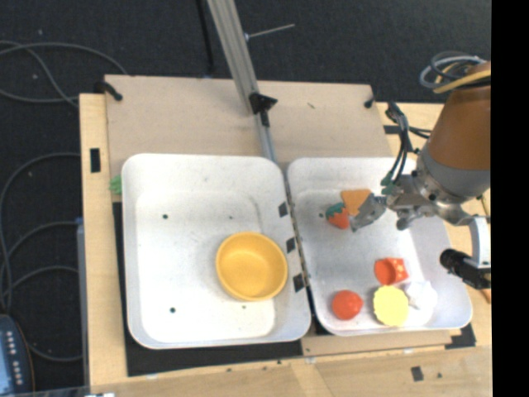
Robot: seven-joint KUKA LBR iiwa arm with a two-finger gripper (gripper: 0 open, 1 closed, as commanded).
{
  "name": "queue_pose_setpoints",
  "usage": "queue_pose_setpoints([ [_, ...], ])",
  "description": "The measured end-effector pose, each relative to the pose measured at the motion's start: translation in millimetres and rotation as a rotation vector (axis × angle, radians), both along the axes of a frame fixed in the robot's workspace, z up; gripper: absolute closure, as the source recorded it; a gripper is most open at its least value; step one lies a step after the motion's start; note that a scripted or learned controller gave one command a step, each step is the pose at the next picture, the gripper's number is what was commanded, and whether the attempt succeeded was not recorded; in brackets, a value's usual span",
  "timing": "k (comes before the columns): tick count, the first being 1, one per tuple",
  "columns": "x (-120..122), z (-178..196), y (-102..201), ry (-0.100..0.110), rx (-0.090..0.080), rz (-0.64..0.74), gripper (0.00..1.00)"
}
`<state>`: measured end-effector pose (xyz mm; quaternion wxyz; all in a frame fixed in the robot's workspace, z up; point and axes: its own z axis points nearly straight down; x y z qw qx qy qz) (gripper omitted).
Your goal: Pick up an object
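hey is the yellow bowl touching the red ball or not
Apart. The camera view shows the yellow bowl in the left bin and the red ball in the right bin, with both rims between them.

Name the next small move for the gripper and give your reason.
Probably lower slightly toward the orange block. The gripper sits right beside it and the small red piece in the right bin, with nothing visibly held.

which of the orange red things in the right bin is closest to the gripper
The small red piece beside the orange wedge, right by the gripper. The other two red ones sit low in the bin.
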<state>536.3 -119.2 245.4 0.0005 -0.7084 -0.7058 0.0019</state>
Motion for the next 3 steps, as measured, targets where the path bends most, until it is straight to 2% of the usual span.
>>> queue_pose_setpoints([
  [2,-7.1,-98.7,-12.0,0.000,0.000,0.002,0.00],
  [3,-4.7,-85.5,-11.0,-0.007,0.003,0.000,1.00],
])
